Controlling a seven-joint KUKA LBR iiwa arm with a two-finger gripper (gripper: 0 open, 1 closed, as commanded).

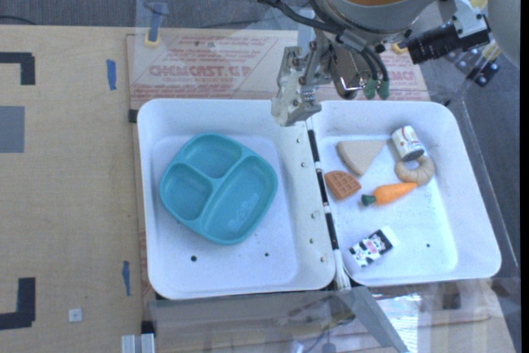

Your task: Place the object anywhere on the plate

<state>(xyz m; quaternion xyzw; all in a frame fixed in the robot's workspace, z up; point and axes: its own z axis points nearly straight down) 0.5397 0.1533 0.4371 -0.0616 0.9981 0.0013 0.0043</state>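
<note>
Orange toy carrot lies in the right white bin, at three o'clock from the teal three-compartment plastic plate; gripper state unclear.

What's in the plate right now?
Nothing visible: all three compartments of the plate show bare teal. The toys, including the carrot and waffle, sit in the right bin. The bin floor under the plate is covered.

Two white bins: one below-left of the end effector, one below-right, meeting beneath it. Tan counter far left, with blue tape strips and black corner marks. Red-printed sheet just left.
</note>
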